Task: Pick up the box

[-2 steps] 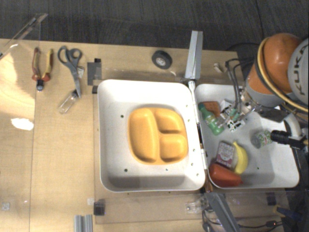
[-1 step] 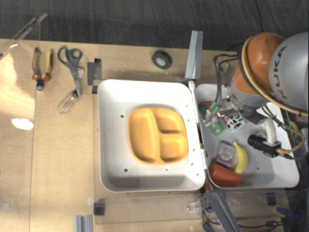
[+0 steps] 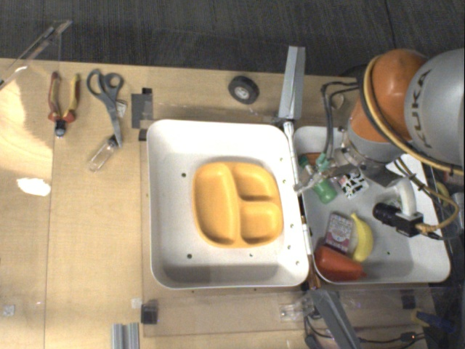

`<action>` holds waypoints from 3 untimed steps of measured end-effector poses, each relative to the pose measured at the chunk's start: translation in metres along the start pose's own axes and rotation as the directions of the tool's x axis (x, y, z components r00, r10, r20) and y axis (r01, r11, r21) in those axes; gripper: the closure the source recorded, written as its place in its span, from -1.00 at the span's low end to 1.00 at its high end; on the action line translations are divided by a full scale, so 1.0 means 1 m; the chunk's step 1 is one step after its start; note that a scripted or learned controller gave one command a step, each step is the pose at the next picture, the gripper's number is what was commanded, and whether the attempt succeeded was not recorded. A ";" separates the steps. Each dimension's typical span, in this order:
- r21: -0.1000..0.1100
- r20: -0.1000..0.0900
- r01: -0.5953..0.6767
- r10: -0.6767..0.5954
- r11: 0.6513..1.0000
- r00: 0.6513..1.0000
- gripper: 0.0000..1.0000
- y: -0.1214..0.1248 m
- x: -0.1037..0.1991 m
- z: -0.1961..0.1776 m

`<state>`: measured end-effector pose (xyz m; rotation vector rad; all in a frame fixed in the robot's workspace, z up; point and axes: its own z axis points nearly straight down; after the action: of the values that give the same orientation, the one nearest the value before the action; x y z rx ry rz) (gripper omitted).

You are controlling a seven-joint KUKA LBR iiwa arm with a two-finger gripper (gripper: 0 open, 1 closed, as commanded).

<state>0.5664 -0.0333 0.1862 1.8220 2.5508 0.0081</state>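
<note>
Wood bench (image 3: 87,231), 2 white bins (image 3: 167,195) (side by side), dark floor (image 3: 182,13)

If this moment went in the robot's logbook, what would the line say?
arm: over right bin | box: lying in bin beside banana | left bin: yellow tray

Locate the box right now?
In the right bin, near its front: the box lies touching the banana, just behind the red item.

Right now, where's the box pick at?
Nothing looks done yet: the small pinkish printed box lies flat in the right white bin, beside the yellow banana. The grey arm's hand sits above it, apart. Descent, grasp and lift remain.
</note>
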 end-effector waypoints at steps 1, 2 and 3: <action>0.002 0.000 -0.170 0.170 0.985 0.985 -1.00 -0.075 0.020 -0.043; 0.006 0.000 -0.288 0.288 0.958 0.958 -1.00 -0.087 -0.028 0.049; -0.003 -0.001 -0.432 0.432 0.902 0.902 -1.00 -0.093 -0.035 0.096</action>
<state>0.4905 -0.0962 0.0894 2.3411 2.0845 0.0139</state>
